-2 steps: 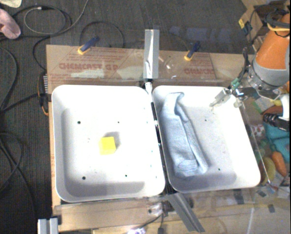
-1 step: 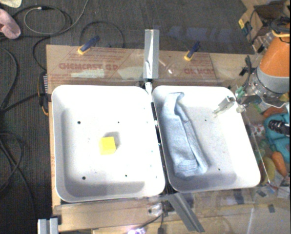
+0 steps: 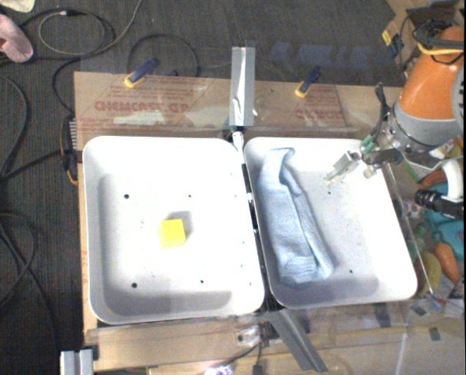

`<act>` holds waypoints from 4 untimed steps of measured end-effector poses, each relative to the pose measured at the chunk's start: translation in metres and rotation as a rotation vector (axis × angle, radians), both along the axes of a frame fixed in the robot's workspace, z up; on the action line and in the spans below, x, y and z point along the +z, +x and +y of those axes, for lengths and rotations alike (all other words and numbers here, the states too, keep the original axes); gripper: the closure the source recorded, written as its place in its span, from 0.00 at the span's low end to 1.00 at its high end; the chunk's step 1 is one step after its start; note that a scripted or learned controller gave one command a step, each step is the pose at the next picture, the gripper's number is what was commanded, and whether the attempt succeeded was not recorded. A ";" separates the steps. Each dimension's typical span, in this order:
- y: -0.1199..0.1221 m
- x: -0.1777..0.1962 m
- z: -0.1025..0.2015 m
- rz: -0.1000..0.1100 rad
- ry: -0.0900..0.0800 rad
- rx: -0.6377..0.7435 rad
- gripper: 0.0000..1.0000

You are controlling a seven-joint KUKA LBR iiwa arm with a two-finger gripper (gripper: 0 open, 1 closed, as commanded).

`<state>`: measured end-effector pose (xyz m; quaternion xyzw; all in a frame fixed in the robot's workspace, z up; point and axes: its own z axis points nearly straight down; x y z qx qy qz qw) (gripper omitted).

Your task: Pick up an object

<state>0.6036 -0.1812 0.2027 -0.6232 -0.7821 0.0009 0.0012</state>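
A small yellow block [image 3: 172,233] lies near the middle of the left bin [image 3: 108,158]. A pale blue cloth [image 3: 295,217] stretches lengthwise down the left half of the right bin [image 3: 374,248]. My gripper [image 3: 341,168] hangs over the upper right part of the right bin, to the right of the cloth's top end and apart from it. Its fingers point left and stand open with nothing between them.
A metal strip [image 3: 242,88] runs back from the gap between the two bins. Two clamps [image 3: 140,72] [image 3: 307,81] sit on the cardboard behind them. Cables lie on the floor at the left, and assorted clutter [image 3: 440,248] sits beside the right bin's right edge.
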 end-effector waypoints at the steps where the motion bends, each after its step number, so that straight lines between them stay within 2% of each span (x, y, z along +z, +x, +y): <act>1: 0.004 -0.003 -0.017 0.000 0.001 -0.008 0.00; 2: -0.003 -0.007 -0.043 0.001 -0.002 0.043 0.00; 3: -0.019 -0.004 0.043 0.001 0.001 0.094 0.00; 4: -0.038 -0.011 0.056 0.001 -0.001 0.128 0.00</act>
